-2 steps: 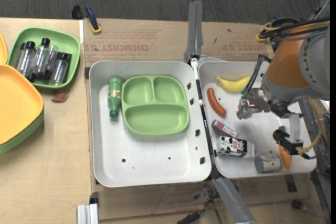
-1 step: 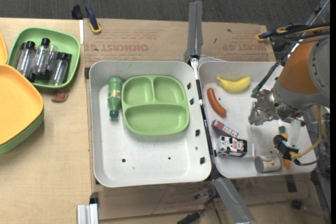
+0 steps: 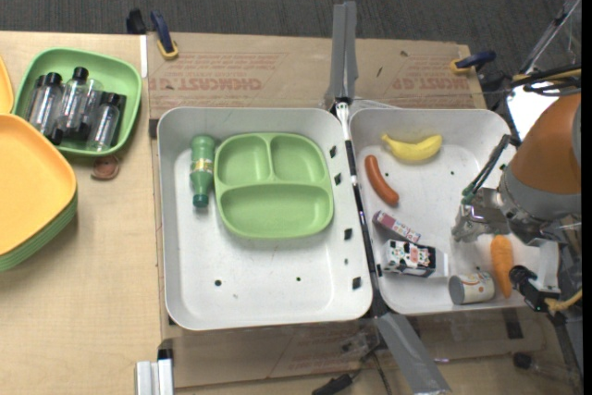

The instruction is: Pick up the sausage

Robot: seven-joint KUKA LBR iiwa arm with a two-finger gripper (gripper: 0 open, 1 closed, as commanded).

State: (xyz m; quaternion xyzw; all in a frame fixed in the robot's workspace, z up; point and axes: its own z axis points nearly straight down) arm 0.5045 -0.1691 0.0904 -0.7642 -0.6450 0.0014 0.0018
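1. Sausage [image 3: 381, 179] lies loose on the floor of the right bin [image 3: 435, 199], near the bin's left wall, below and left of the banana [image 3: 413, 146], long axis running diagonally from upper left to lower right
2. Clear floor around it: pink-and-white packet [image 3: 397, 227] sits just below its lower end, apparently not touching; black-and-white carton [image 3: 410, 258] further down
3. Gripper [image 3: 469, 225] sits at the right side of the same bin, well apart from the sausage, close to the carrot [image 3: 500, 262] and the grey can [image 3: 472, 288]; we can't tell how wide the claw is, and we see nothing in it
4. Handling, our guess: light toy piece, smooth rounded skin, probably a bit slick, stiff enough or slightly squashy; round section means it can roll or squirt out of a pinch
5. Where we'd grab: mid-length, fingers closing across the short axis, so wrist turned square to the diagonal; ends taper, so avoid them
6. Left bin [image 3: 185, 291] holds the green divided plate [image 3: 274, 184] and green bottle [image 3: 202, 169], none of it in our way
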